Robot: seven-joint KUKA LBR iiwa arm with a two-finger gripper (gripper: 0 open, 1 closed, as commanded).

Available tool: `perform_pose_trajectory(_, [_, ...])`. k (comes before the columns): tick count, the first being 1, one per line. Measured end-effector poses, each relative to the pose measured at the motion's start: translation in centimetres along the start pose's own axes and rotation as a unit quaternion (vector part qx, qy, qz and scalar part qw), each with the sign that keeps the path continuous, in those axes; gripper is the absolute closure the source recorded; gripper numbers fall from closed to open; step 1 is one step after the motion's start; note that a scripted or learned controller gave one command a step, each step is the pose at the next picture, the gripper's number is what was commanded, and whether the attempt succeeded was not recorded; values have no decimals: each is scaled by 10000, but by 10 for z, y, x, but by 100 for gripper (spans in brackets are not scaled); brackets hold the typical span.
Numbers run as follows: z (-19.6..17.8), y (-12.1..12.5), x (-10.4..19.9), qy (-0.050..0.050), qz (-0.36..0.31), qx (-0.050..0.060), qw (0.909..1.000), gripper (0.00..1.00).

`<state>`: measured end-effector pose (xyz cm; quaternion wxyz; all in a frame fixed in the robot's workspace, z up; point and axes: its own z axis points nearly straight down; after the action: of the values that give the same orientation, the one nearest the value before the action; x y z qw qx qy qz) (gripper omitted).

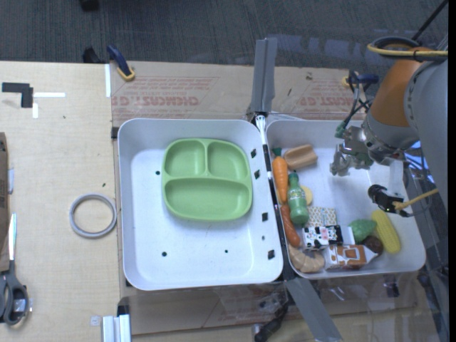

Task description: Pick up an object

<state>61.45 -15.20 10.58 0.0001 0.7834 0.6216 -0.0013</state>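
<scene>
My gripper (344,165) hangs over the back middle of the right bin (335,199), open, with nothing between its fingers. To its left lie a tan bread roll (299,155) and an orange carrot (280,176). A green bottle (297,202) lies beside the carrot. Along the bin's front sit a checkered box (321,226), a green pepper (362,229), a yellow corn cob (387,231), an orange carton (349,256) and a round bread piece (308,262). The bare floor under the gripper holds no object.
The left bin (132,191) holds a green divided plate (208,179). On the bench to the left lie a tape ring (92,214) and scissors (11,294). A yellow cable (406,199) with a black clip runs beside the arm.
</scene>
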Motion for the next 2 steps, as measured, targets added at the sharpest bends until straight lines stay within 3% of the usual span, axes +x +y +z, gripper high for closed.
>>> perform_pose_trajectory(1, [-9, 30, 63, -1, 840, -1, 9965, 100])
perform_pose_trajectory(2, [-1, 30, -2, 1, -433, 2, 9991, 100])
